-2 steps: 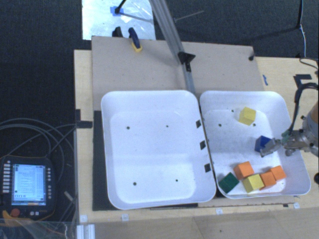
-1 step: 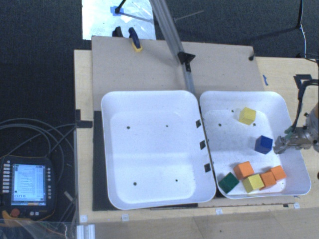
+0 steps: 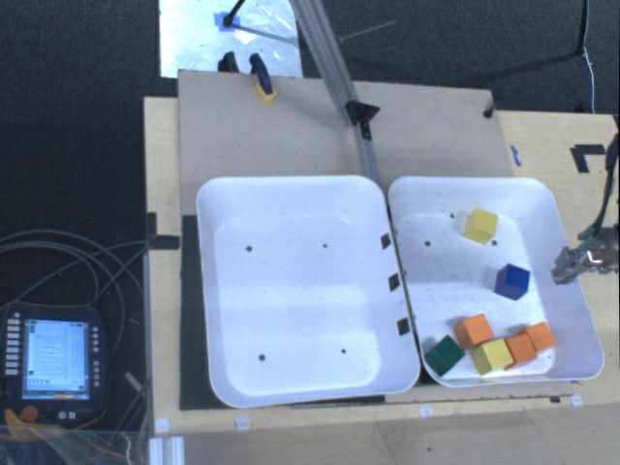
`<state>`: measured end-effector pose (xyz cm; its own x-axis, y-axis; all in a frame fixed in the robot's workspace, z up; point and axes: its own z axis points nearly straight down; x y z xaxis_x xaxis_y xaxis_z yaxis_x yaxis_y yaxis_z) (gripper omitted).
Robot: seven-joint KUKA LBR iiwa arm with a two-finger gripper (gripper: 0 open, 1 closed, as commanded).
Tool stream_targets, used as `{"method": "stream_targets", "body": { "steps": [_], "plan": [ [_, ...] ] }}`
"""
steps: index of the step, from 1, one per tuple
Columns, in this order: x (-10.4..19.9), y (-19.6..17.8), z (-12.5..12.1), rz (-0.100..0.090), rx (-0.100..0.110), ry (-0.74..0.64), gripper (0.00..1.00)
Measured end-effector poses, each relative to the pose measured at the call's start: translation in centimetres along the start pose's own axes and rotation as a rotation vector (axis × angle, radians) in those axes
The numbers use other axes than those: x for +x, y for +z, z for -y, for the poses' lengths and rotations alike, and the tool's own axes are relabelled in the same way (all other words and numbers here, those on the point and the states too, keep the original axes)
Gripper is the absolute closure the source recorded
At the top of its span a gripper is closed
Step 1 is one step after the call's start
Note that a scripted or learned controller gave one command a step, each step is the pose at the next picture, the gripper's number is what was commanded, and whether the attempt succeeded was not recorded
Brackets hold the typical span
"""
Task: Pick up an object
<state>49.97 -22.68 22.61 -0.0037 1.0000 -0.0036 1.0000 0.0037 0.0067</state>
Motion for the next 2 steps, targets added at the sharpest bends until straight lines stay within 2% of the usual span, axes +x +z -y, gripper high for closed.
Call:
{"method": "stream_targets", "body": {
  "steps": [1,2],
  "plan": [
    [-0.1,-5.4,-0.2,0.000,-0.001,-0.001,1.00],
    [5.2,-4.7,-1.7,-0.004,0.003,-0.007,1.00]
  ]
}}
